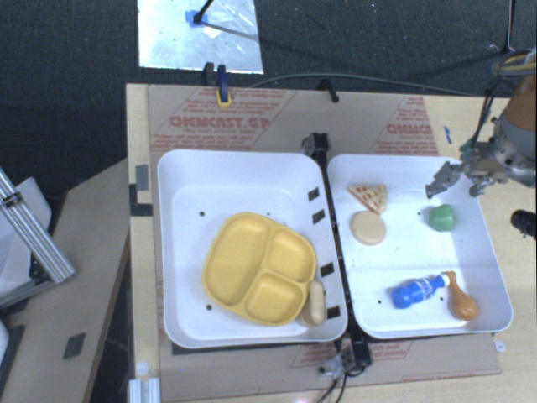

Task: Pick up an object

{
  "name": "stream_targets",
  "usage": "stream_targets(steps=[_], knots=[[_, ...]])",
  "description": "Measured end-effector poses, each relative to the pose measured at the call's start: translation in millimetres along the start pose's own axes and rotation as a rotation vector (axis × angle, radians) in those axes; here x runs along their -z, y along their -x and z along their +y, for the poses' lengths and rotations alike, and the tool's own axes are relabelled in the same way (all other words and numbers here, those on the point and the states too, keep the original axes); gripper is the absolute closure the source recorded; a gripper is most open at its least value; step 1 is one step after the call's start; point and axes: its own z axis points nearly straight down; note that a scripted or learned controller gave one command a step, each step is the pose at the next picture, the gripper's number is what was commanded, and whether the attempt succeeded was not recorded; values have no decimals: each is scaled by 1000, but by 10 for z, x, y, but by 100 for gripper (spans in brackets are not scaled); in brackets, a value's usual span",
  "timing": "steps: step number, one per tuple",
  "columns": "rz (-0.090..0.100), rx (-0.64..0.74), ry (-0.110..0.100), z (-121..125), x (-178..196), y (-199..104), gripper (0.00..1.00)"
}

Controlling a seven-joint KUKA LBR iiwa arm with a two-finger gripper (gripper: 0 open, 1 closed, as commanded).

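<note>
One green ball (441,217) sits just below-left of the gripper (457,183), closest thing in the right bin (495,267). Fingers look spread, holding nothing.

Shallow white bins: two are counted, a left bin (180,225) and a right bin (487,250).
Yellow plastic divided trays: one (260,267), counted in the left bin.
Tan bread-roll-shaped toys: one (315,302), at the tray's right edge.
Waffle-patterned wedges: one (369,196).
Round beige discs: one (367,227).
Green rounded toys: one (441,217).
Blue plastic bottles: one (417,291).
Orange drumstick-shaped toys: one (460,299).
</note>
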Motion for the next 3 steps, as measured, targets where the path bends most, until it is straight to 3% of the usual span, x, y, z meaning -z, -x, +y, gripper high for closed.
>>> stream_targets(steps=[1, 3], knots=[[-3, 3, 12, 30, 78, -6, 0], [-2, 7, 11, 85, -958, -100, 0]])
